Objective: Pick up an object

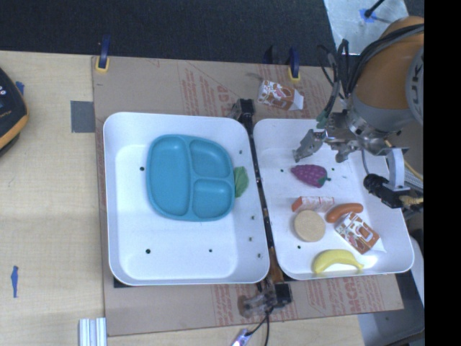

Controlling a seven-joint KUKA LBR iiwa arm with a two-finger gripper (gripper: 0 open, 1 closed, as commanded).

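Pincer (322, 148): we see it spread open, gripping nothing, above the right bin (277, 193) | purple grapes (310, 174) just nearer; blue tray (191, 177) in left bin (130, 229)

We can read no text with any certainty. We see faint red printing running along the cardboard sheet (180, 85) under the two bins, near its upper edge and again along its lower right part, but the letters are too small and blurred for us to make out. We also see red and white markings on a small packet (279, 95) lying on the cardboard, and on another packet (357, 233) in the right bin (284, 132); neither is legible to us.
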